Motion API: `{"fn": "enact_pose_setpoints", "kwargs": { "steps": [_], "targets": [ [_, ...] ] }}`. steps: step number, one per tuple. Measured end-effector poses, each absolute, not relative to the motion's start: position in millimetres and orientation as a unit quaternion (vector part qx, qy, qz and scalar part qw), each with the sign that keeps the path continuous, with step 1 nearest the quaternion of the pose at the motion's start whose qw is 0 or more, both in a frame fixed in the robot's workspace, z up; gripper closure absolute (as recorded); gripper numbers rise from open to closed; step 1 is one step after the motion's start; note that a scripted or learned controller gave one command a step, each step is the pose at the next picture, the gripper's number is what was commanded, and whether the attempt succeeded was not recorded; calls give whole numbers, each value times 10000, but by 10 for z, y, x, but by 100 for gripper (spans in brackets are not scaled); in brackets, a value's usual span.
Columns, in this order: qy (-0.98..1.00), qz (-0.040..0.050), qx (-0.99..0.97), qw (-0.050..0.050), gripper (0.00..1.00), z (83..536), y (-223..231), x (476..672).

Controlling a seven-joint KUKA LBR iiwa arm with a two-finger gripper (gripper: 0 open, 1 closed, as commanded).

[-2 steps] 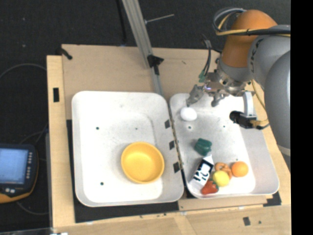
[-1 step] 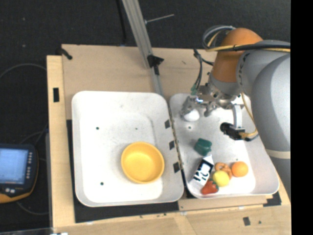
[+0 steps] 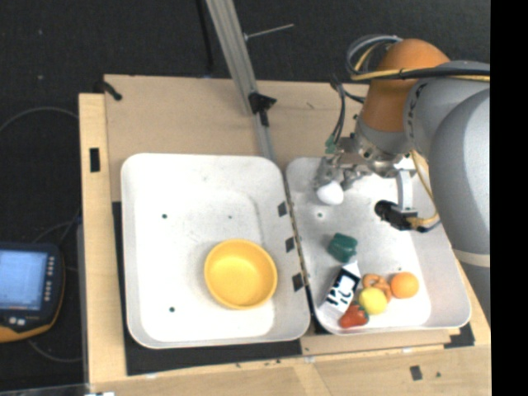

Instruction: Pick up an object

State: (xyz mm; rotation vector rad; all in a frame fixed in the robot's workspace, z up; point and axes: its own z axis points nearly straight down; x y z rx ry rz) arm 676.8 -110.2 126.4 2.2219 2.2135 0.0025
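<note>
My gripper (image 3: pixel 337 174) hangs over the far left corner of the right bin (image 3: pixel 441 280), at the end of the grey arm with the orange band. A small white round object (image 3: pixel 330 193) lies directly at the gripper's tip, touching it or just under it. Whether it is gripped is not visible from this angle. A green block (image 3: pixel 342 244) sits in the middle of the same bin, well below the gripper.
In the right bin's near corner lie a black-and-white box (image 3: pixel 342 288), an orange (image 3: pixel 404 285), a yellow fruit (image 3: pixel 374 302) and a red item (image 3: pixel 354 318). A yellow bowl (image 3: pixel 240 273) sits in the left bin (image 3: pixel 140 221). A metal pole (image 3: pixel 235 48) rises behind the bins.
</note>
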Motion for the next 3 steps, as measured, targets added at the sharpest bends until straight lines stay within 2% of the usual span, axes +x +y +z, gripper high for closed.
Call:
{"fn": "enact_pose_setpoints", "kwargs": {
  "steps": [2, 3],
  "targets": [
    [7081, 20, 7061, 23, 100, 2346, -1139, 6783],
    [7081, 16, 7061, 18, 100, 2624, -1150, 6792]
  ]
}}
